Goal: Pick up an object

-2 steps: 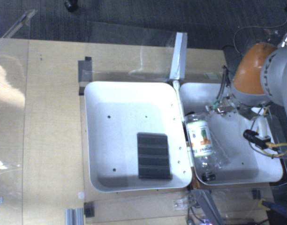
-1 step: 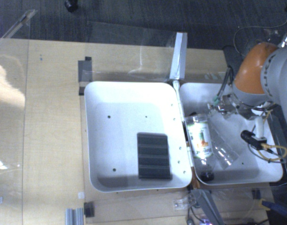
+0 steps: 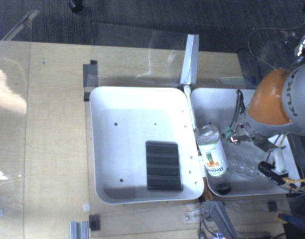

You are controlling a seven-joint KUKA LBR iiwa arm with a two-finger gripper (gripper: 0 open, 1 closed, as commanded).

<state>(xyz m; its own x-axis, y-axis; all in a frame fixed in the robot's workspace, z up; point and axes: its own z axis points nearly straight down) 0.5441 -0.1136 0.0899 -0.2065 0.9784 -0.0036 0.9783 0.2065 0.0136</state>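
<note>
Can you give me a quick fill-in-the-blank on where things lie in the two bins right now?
1. The black ridged block lies in the ____ bin of the camera view.
2. The clear plastic bottle lies on its ____ in the right bin.
3. The small black cap sits near that bin's ____ edge.
4. The arm's band above the right bin is ____.

Missing words: left; side; front; orange

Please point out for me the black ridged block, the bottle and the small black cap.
Block (image 3: 164, 166), camera view, middle of its ridged top, in the left bin.
Bottle (image 3: 212, 151), camera view, on its label, in the right bin.
Cap (image 3: 223, 187), camera view, its top face, below the bottle.
</note>
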